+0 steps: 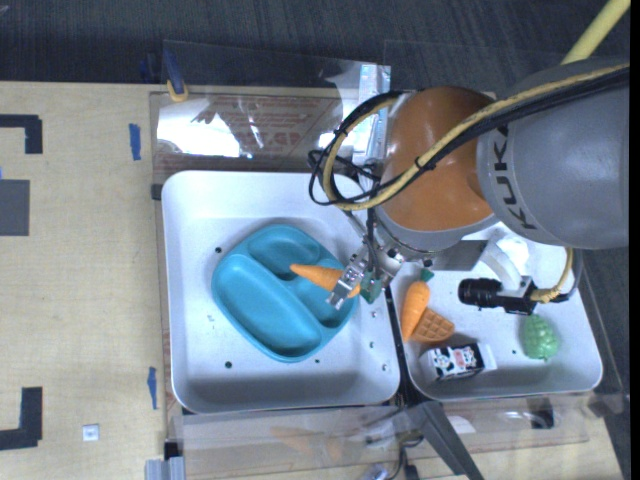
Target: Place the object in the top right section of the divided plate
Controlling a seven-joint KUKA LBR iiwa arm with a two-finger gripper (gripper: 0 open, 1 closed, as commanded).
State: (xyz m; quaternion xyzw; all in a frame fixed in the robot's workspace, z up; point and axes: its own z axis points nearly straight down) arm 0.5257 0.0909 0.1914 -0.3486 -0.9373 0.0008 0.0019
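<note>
An orange toy carrot (316, 274) lies across the blue divided plate (262, 308) in the left bin, long axis near-horizontal, tip pointing left, its thick end pinched in the gripper (350, 283) (fingers narrowed on it); released here, it could straddle the divider ridge.

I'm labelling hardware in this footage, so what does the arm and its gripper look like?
The arm is glossy grey, rounded, with black KUKA lettering and a broad orange band above the wrist. Yellow and black cables loop beside it. The gripper is small, with silvery metal fingers.
</note>
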